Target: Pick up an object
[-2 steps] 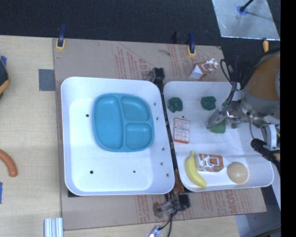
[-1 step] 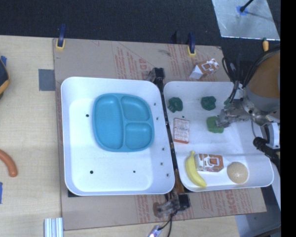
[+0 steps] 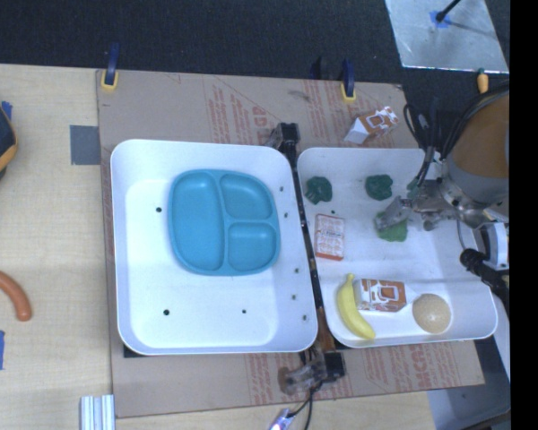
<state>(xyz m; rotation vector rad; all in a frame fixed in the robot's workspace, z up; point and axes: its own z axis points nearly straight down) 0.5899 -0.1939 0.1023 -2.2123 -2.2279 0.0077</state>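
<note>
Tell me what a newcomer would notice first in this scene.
The big blue divided plate lying alone in the left bin draws the eye first. Next comes the cluttered right bin, with a yellow banana along its near edge, and the gripper reaching in from the right over a green piece.
</note>
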